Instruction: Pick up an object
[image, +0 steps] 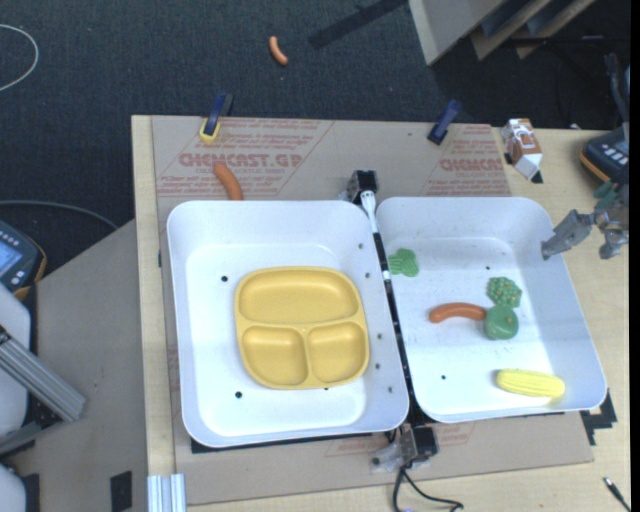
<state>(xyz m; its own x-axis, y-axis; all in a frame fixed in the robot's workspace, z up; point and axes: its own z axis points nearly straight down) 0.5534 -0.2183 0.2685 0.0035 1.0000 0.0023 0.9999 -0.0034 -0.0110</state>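
The right bin (560, 300) holds a green leafy piece (403, 263), an orange sausage (457, 313), a broccoli floret (504, 291), a round green vegetable (501, 323) and a yellow corn cob (530, 383). My gripper (586, 240) hangs over the bin's right rim at the view's right edge. Its fingers (560, 238) are spread open with nothing between them. It is up and to the right of the broccoli, well apart from every object.
A yellow divided plate (300, 328) lies in the left bin (200, 300). Another orange sausage (228, 180) rests on the cardboard behind that bin. Blue clamps (214, 118) (445, 122) grip the board's back edge. A small carton (522, 145) stands at the back right.
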